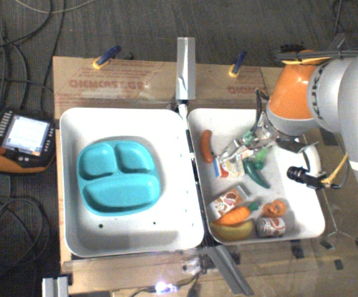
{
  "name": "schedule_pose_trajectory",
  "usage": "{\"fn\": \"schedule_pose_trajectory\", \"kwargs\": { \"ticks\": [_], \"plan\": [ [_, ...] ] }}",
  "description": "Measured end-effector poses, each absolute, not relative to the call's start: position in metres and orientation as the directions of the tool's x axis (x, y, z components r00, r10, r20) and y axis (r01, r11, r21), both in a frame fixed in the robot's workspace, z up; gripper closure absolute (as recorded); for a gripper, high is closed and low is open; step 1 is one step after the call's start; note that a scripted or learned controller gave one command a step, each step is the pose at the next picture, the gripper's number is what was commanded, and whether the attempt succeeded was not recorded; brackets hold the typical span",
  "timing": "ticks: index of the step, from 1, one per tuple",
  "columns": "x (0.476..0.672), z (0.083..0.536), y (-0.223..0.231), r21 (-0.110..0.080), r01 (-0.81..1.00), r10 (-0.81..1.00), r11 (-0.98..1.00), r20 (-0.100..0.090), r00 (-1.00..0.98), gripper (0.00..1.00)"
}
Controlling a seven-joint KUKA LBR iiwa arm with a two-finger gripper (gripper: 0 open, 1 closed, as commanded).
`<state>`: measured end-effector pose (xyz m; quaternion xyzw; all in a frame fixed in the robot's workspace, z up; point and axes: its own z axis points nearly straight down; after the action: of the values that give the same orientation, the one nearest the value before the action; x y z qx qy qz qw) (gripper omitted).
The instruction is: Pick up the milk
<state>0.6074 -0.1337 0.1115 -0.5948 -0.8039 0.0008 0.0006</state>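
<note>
Dark carpet and loose cables surround our bench, where two white bins sit side by side. Our claw (248, 142) hangs low in the right bin (315, 228); the left bin (74, 228) lies well to its left, holding a blue divided tray (120, 177). Just left of and below our claw lies the milk (230, 164), a small carton tipped on its side, touching or nearly touching the fingertips. We cannot tell how wide the claw stands. We judge the pick unfinished: the milk rests on the bin floor, so gripping and lifting remain. Further below sit a carrot (235, 215), a banana (233, 229) and a can (270, 226).
</note>
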Motion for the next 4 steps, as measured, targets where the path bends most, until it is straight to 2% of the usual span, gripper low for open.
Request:
{"fn": "schedule_pose_trajectory", "kwargs": {
  "ticks": [1,2,3,4],
  "plan": [
    [0.67,0.09,-0.154,0.004,0.996,0.996,0.092,-0.003,-0.092,0.0],
    [0.671,0.1,-0.156,0.004,0.996,0.996,0.092,-0.011,-0.092,1.0],
    [0.667,0.183,-0.081,-0.001,0.998,0.998,0.061,-0.001,-0.061,1.0],
    [0.658,0.263,-0.013,-0.001,0.998,0.998,0.066,-0.001,-0.066,1.0]
  ]
}}
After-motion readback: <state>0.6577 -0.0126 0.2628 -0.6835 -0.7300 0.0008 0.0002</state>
